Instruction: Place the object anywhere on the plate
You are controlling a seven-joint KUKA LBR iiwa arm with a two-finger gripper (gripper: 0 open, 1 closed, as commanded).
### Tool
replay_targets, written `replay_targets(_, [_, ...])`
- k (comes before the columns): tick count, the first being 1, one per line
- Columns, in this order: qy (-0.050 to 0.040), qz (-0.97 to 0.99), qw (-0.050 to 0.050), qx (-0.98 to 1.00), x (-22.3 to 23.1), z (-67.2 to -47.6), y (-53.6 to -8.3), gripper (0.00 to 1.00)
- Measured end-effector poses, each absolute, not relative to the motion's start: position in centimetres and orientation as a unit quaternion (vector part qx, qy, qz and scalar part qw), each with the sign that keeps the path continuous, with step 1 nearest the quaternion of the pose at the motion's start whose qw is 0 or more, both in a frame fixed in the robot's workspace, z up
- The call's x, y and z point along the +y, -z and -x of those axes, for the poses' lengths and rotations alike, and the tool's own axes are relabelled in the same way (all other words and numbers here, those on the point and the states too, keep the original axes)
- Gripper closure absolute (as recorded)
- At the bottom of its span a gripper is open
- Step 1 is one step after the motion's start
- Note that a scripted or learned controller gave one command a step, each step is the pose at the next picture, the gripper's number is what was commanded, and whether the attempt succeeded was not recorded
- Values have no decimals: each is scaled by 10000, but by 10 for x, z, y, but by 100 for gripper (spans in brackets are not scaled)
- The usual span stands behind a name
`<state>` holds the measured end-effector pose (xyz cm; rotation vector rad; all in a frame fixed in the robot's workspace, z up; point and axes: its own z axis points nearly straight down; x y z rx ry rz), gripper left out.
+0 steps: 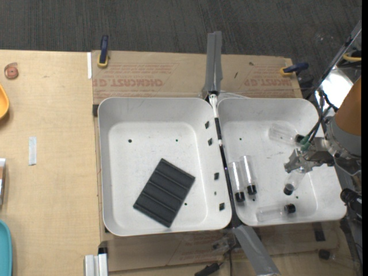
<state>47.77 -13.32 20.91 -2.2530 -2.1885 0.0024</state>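
Observation:
The plate (165, 192) is a dark ribbed rectangle lying at a slant on the floor of the left bin (115, 154). Several clear tubes with black caps lie in the right bin (259, 111). Two of them (244, 178) rest side by side near its left wall. One tube (282, 134) lies toward the back and another (276, 212) by the front wall. My gripper (296, 164) hangs low over the right half of the right bin. A small tube (289, 187) shows just below it, and whether it is gripped is unclear.
The bins sit on cardboard (190, 76) held by clamps (103, 50) at the back. A metal bar (214, 68) runs along the divide between the bins. The wooden bench (46, 154) lies to the left.

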Motion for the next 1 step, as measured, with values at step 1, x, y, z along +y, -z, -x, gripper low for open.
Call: replay_targets(1, [-18,7231,8,-6908,-39,-513,-205,100])
